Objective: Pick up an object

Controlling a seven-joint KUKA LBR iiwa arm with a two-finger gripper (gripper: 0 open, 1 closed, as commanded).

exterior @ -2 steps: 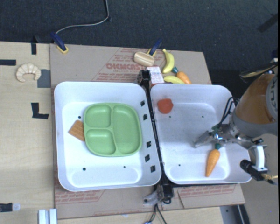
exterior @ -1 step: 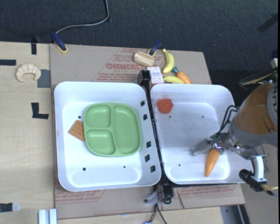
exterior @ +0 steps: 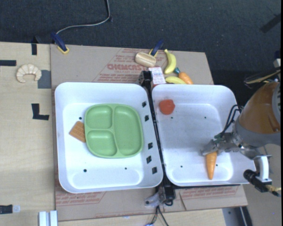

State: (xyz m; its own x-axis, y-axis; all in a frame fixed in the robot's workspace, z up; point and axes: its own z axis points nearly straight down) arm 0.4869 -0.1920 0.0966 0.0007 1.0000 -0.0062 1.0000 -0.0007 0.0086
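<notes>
My arm (exterior: 262, 121) comes in from the right, its orange band uppermost and the grey wrist bent down and to the left below it. My gripper (exterior: 213, 149) is low at the arm's left end, pointing left. I cannot tell how its tips stand from this angle.

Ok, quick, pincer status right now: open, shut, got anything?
Pincer: over the wide end of the orange carrot in the right bin; cannot be told whether it grips it.
</notes>
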